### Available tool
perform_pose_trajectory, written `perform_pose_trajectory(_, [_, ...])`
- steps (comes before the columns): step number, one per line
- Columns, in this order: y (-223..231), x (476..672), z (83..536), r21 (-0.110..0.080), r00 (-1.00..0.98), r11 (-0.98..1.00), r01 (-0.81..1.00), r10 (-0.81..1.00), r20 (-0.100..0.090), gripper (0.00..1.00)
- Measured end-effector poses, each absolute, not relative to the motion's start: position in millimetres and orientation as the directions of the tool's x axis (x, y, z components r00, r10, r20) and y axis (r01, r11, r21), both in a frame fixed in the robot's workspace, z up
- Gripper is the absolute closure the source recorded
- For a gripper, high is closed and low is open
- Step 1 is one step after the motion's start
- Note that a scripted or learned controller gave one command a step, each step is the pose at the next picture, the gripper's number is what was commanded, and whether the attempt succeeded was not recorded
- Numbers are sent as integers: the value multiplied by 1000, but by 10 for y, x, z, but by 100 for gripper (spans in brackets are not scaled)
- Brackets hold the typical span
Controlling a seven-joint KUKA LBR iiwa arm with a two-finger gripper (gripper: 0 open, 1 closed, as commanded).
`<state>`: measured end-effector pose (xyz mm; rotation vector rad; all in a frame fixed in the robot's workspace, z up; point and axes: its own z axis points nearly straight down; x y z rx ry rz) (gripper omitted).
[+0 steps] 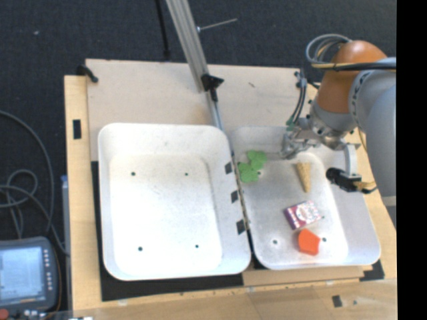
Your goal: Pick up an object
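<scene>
Tan cone, tip toward camera

Left of the metallic grey gripper lay a bright green object, while just below it a tan cone rested in the speckled white right bin. Farther below sat a purple-and-white patterned packet and an orange block; the arm was grey with an orange band.
</scene>
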<state>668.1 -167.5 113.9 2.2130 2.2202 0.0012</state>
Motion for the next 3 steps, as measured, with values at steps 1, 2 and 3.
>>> perform_pose_trajectory(1, [-1730, 6792, 1703, 8, -7, 7, 1000, 1000, -3, 100])
perform_pose_trajectory(2, [-1702, 6851, 2171, 8, -4, 4, 1000, 1000, -2, 100])
perform_pose_trajectory(3, [-1623, 6822, 2741, 8, -5, 5, 1000, 1000, -2, 100])
